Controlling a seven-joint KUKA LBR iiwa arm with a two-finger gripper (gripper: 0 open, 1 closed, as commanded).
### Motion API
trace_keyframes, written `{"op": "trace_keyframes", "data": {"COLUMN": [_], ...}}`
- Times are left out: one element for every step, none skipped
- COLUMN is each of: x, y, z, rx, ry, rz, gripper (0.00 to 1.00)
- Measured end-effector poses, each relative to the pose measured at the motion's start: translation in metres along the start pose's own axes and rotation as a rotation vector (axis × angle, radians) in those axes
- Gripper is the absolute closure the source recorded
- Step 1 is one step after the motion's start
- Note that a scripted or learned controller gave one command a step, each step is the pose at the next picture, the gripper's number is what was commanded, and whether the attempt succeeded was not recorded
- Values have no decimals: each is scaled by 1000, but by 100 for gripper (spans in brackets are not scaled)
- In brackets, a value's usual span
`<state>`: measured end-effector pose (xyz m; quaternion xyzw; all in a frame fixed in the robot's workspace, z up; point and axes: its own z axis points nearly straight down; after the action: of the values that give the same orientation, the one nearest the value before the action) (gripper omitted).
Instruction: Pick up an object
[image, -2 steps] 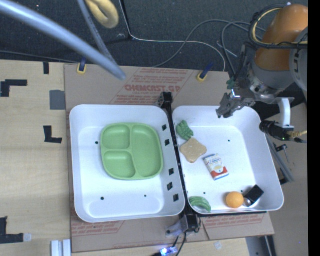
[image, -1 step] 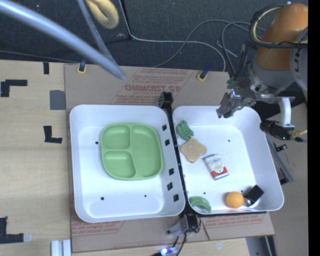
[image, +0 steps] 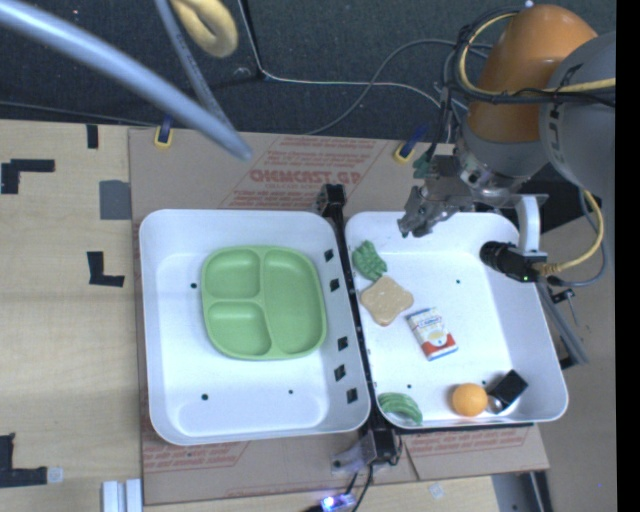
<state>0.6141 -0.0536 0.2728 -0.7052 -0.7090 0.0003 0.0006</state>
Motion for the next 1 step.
{"op": "trace_keyframes", "data": {"x": [58], "y": [-14], "z": [8], "rx": [2], "ry": [0], "rz": [-1], "gripper": [100]}}
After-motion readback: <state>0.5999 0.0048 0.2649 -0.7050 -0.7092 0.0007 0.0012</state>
